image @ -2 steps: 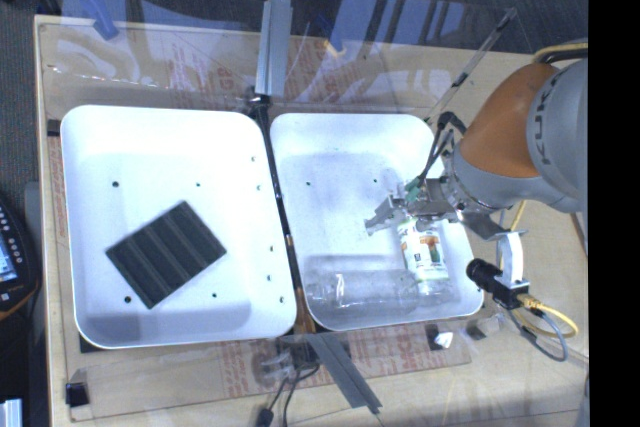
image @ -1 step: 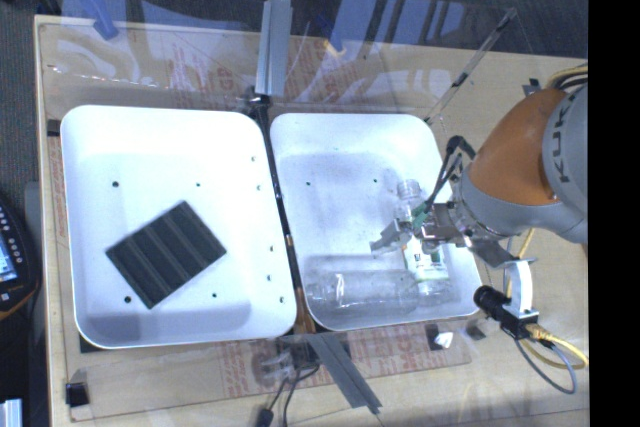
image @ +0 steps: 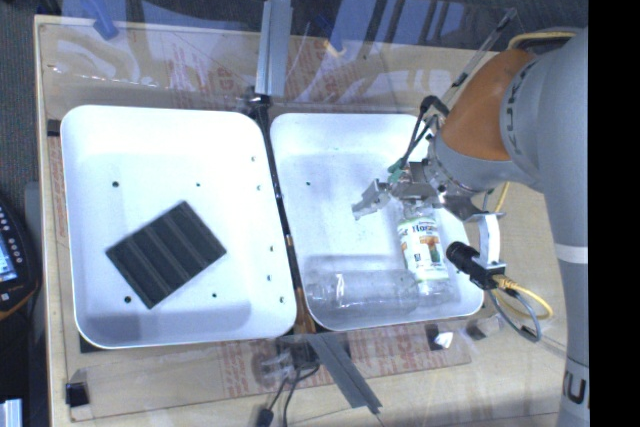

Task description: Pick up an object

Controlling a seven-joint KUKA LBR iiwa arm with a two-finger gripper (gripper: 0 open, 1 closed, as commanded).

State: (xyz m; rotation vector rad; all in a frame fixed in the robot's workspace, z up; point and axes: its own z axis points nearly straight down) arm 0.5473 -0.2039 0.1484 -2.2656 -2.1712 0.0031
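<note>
Right white bin (image: 300, 165), labelled bottle (image: 424, 250) lying top toward the hand (image: 385, 195), hand's grip unclear

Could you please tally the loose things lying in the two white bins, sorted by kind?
Dark ribbed flat pad, left bin: 1
Labelled bottle, right bin: 1
Clear plastic bottle, right bin: 1
Total: 3
</note>
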